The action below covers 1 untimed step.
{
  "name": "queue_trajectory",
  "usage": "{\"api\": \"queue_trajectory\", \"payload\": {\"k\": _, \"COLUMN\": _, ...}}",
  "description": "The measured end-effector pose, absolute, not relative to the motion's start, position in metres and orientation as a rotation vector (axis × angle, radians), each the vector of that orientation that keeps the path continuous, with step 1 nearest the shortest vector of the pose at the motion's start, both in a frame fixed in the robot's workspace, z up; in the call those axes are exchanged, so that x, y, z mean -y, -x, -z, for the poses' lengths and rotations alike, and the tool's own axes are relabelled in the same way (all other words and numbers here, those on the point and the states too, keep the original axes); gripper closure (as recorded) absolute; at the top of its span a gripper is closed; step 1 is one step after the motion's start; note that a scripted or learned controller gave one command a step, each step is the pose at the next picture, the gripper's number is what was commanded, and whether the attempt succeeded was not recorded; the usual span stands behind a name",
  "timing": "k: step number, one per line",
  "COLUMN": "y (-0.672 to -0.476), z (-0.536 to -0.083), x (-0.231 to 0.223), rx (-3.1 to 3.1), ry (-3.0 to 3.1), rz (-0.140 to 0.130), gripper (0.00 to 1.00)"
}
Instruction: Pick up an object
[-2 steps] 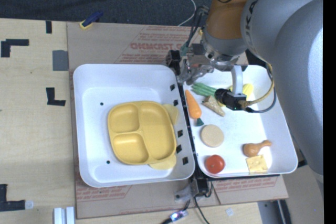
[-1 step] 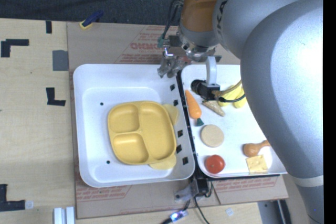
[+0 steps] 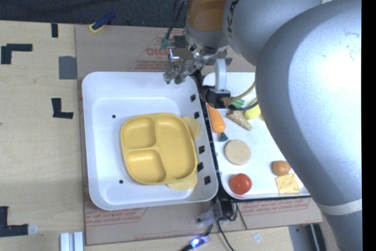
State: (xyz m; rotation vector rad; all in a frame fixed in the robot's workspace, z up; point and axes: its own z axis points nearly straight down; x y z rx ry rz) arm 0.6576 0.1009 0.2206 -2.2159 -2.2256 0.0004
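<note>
My gripper [image 3: 181, 72] hangs under the orange wrist band, over the back rim of the left bin [image 3: 97, 126], close to the divider between the bins. I see nothing held in it. A yellow divided plate [image 3: 158, 147] lies in the left bin, in front of the gripper, with a flat yellow piece [image 3: 183, 183] poking out beneath it. The right bin [image 3: 267, 196] holds an orange carrot [image 3: 216, 120], a round beige disc [image 3: 238, 151], a red tomato [image 3: 239, 183], a small brown lump [image 3: 281, 167], a yellow cracker [image 3: 288, 184] and a yellow-green item [image 3: 249, 110].
The large grey arm [image 3: 311, 79] covers the right bin's far and right side. A black bracket and cable [image 3: 214, 94] run along the divider. Blue-yellow clip [image 3: 103, 22] lies on the bench behind the bins. Cardboard [image 3: 117, 50] lies under both bins.
</note>
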Motion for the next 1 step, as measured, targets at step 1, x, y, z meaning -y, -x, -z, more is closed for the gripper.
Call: {"api": "queue_trajectory", "payload": {"k": 1, "y": -0.6594, "z": -0.2152, "x": -0.0831, "rx": 2.222, "ry": 2.221, "rz": -0.005, "gripper": 1.0}}
